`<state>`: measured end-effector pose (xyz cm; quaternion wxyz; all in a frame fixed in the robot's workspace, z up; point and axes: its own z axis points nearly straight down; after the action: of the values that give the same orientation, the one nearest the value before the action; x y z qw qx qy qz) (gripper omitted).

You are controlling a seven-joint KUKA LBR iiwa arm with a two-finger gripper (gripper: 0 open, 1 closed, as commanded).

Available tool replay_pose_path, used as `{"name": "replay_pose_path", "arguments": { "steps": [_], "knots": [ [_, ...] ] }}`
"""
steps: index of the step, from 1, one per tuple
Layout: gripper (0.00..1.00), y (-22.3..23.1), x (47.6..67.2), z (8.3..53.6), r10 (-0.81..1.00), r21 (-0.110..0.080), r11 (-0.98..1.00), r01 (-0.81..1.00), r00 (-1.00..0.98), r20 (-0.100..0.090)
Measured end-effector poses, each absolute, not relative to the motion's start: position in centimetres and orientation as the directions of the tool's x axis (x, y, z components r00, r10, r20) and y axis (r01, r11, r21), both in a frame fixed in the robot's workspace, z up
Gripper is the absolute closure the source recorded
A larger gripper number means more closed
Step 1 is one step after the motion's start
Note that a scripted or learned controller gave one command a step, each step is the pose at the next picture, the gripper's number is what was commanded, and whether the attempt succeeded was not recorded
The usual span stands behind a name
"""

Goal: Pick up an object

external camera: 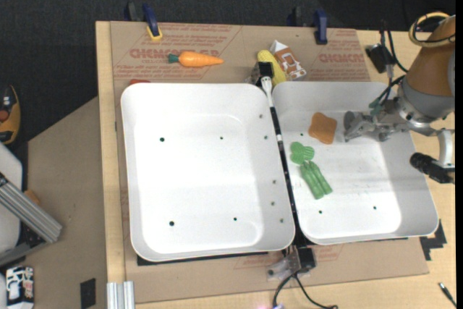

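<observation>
A table (pixel 116 155) seen from above at a slant carries two shallow white bins side by side on a cardboard sheet (pixel 239 47).

The left bin (pixel 137 177) has a bare white floor marked with four small dark dots. The right bin (pixel 405 213) holds two things. An orange-brown chunk (pixel 323 128), roughly square, lies toward the bin's 11 o'clock area. A green toy (pixel 311 171), shaped like a leafy stalk, lies at about 8 o'clock within the bin, just below the orange-brown chunk and apart from it, running at a slant.

The grey arm (pixel 427 94) with its orange band reaches in from 3 o'clock. Its gripper (pixel 351 128) sits low over the right bin, pointing toward 9 o'clock, just beside the orange-brown chunk on that chunk's 3 o'clock side. A narrow strip of white bin floor shows between them. Whether the fingers are open or closed cannot be told; nothing is visible between them.

Outside the bins, on the cardboard sheet at 12 o'clock, a toy carrot (pixel 197 60) lies on its side. Near the top junction of the two bins sits a small cluster of a yellow item (pixel 266 60) and a brown-and-white carton (pixel 289 63).
</observation>
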<state>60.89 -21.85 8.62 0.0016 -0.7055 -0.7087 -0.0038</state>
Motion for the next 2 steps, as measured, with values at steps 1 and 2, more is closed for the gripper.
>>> {"name": "replay_pose_path", "arguments": {
  "steps": [1, 2],
  "knots": [
    [0.00, -19.5, 63.8, 8.5, 1.000, 0.004, 0.002, 1.000, -0.002, -0.002],
    [1.00, -19.6, 63.8, 9.7, 1.000, 0.006, 0.002, 1.000, -0.002, -0.003]
  ]
}}
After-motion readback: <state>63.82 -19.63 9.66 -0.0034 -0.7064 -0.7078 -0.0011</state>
